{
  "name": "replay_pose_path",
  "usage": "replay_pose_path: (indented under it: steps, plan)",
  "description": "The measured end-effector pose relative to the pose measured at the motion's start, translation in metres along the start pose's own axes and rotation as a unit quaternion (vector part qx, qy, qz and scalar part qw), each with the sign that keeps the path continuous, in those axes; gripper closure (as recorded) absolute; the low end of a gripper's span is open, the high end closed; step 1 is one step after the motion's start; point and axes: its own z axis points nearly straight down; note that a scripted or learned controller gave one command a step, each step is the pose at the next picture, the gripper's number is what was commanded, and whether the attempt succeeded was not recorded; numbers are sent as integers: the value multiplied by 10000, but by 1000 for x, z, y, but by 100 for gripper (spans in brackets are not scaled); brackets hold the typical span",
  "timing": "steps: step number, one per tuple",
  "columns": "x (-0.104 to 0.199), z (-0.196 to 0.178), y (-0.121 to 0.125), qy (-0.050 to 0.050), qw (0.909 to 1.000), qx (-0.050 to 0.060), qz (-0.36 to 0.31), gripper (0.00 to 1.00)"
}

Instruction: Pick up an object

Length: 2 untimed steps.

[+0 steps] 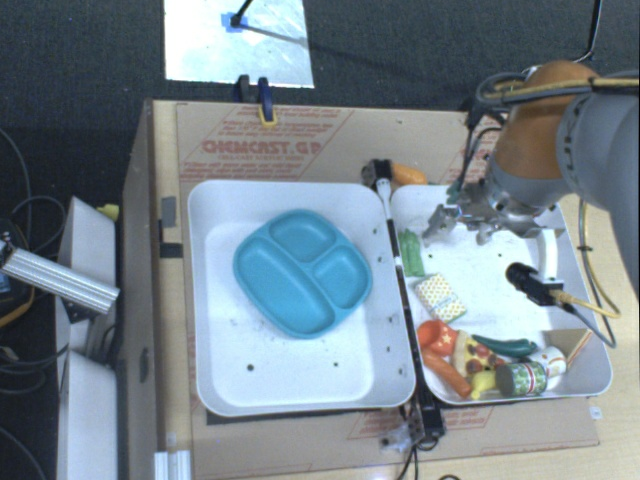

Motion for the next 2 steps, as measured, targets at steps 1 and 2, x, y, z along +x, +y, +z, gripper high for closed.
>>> replay_pose_path:
  steps: [1, 2]
  plan:
    - [-3, 58, 23, -15, 10000, -41, 6, 0]
    - [-7, 61, 52, -7, 10000, -32, -7, 0]
